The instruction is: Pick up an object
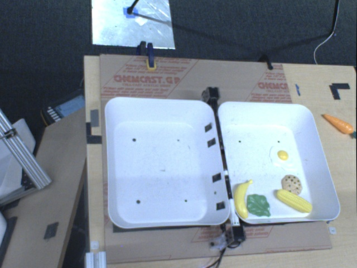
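Note:
The right bin point(262, 113) holds several small toy foods. A fried egg point(282, 156) lies toward its right side. Below it sits a round brown cookie point(291, 183), and a yellow corn cob point(294, 201) lies at a slant near the front right corner. A yellow banana point(241, 199) stands along the front left of that bin, with a green leafy piece point(259, 205) touching its right side. All of them rest on the bin floor.
The left bin point(162, 108) sits beside the right one, with black clips along the shared wall point(215, 144). An orange carrot point(339, 124) lies on the bench outside the right bin. A shiny metal sheet point(133, 15) lies at the back.

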Robot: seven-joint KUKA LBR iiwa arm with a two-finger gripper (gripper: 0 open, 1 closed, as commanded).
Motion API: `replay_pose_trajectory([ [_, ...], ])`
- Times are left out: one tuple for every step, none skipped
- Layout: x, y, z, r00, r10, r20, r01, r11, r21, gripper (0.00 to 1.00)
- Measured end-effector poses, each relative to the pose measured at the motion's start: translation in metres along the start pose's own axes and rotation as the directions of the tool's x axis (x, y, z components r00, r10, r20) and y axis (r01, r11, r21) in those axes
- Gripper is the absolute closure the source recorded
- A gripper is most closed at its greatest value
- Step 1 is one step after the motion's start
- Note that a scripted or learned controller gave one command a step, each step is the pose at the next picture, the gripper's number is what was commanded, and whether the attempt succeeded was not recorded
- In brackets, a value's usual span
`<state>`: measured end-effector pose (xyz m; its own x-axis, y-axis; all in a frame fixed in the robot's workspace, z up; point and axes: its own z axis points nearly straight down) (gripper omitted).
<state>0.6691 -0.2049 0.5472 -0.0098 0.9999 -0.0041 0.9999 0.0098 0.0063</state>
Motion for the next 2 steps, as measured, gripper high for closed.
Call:
replay_pose_trajectory([
  [0.001,0.0,-0.012,1.0,-0.005,0.002,0.005,1.0,-0.003,1.0],
  [0.111,0.001,0.012,1.0,-0.005,-0.008,0.005,1.0,0.005,1.0],
])
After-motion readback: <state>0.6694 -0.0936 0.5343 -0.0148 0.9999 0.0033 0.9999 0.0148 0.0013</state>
